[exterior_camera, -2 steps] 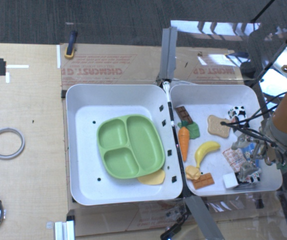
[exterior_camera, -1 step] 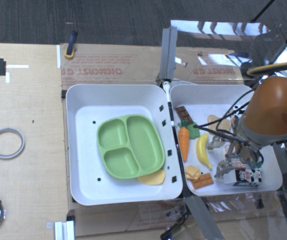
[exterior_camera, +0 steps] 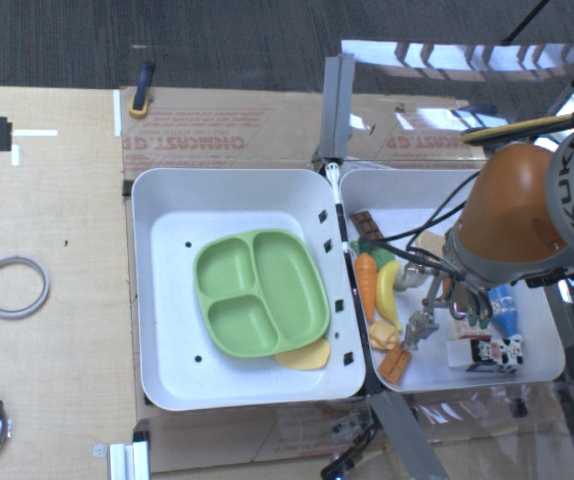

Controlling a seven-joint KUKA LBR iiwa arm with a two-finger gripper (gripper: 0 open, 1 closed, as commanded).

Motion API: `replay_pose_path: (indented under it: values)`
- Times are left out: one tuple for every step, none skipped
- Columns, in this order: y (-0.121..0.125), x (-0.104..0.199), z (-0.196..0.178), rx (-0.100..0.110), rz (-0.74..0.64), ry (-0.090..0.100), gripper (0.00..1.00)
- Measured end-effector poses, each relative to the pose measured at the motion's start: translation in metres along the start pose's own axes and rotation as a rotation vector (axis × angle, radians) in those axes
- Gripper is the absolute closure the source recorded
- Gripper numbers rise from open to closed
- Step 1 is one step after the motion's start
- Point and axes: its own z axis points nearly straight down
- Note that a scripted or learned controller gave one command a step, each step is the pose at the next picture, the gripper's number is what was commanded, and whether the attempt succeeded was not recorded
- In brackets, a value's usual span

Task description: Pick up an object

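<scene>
My gripper [exterior_camera: 420, 328] hangs low over the right bin [exterior_camera: 537, 368], near its front left part. The grey arm with its orange band [exterior_camera: 512, 208] covers the bin's middle. Just left of the gripper lie an orange carrot [exterior_camera: 366, 283] and a yellow banana [exterior_camera: 388, 293], side by side along the bin's left wall. In front of it sit a tan bread-like piece [exterior_camera: 382, 336] and an orange-brown piece [exterior_camera: 394, 365]. A brown chocolate bar [exterior_camera: 365, 226] lies at the back left. I see nothing held.
The left bin [exterior_camera: 157, 268] holds a green divided plate [exterior_camera: 262, 293] with a yellow piece [exterior_camera: 305, 356] poking out beneath it. A blue item [exterior_camera: 504, 313] and a white printed box [exterior_camera: 487, 351] lie right of the gripper. A tape roll [exterior_camera: 12, 286] rests on the bench, left.
</scene>
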Motion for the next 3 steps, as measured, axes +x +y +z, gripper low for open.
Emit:
replay_pose_path:
  values:
    - [0.007,-0.034,0.0,0.0,0.058,0.001,0.0]
    - [-0.069,-0.007,0.0,0.0,0.149,0.002,0.0]
    - [-0.069,-0.008,-0.009,0.0,0.147,0.0,1.0]
